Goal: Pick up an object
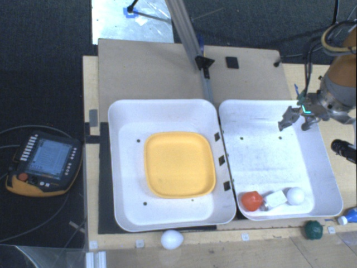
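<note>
A yellow square plate (179, 164) lies in the left bin (125, 121). In the right bin (262, 149), along its near wall, sit a red ball (251, 201), a small white block (275, 200) and a white ball (295, 195) in a row. My gripper (297, 121) hangs over the far right part of the right bin, well away from those objects. Its two dark fingers are spread apart, with nothing between them.
A white egg-shaped object (172, 239) lies on the bench in front of the left bin. A dark green ball (313, 229) sits on the bench by the right bin's near corner. A teach pendant (43, 167) rests on the floor at left. A grey pole (187, 29) slants across the back.
</note>
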